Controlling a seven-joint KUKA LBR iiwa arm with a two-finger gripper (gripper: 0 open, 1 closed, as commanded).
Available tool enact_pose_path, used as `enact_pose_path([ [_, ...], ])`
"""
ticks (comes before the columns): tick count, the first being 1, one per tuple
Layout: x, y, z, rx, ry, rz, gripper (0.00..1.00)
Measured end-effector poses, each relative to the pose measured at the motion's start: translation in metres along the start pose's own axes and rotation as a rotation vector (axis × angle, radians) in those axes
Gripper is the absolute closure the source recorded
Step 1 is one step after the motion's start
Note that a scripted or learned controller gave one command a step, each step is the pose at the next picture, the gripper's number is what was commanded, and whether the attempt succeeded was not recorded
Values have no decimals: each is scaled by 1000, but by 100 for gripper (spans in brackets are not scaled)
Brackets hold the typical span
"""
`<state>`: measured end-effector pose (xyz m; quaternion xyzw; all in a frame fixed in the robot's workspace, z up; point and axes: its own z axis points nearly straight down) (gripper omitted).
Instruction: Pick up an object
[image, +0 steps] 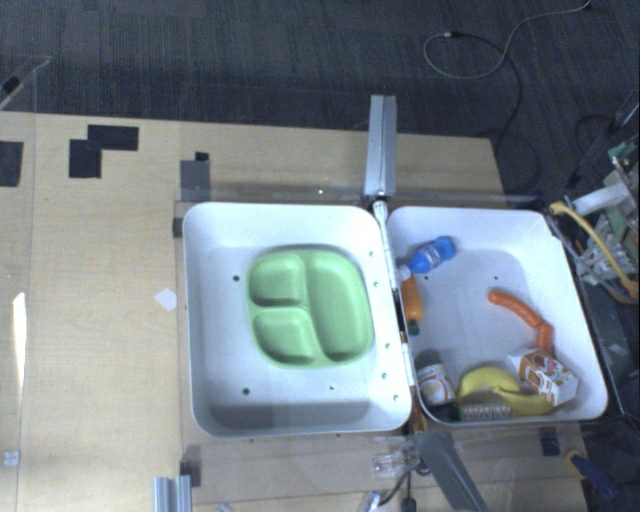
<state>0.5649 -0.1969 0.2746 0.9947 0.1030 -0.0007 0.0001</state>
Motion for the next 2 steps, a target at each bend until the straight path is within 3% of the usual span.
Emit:
enact_pose_path([
  [1,-53,-13,27,2,0,2,100],
  [2,-74,-28,-1,1,2,3,100],
])
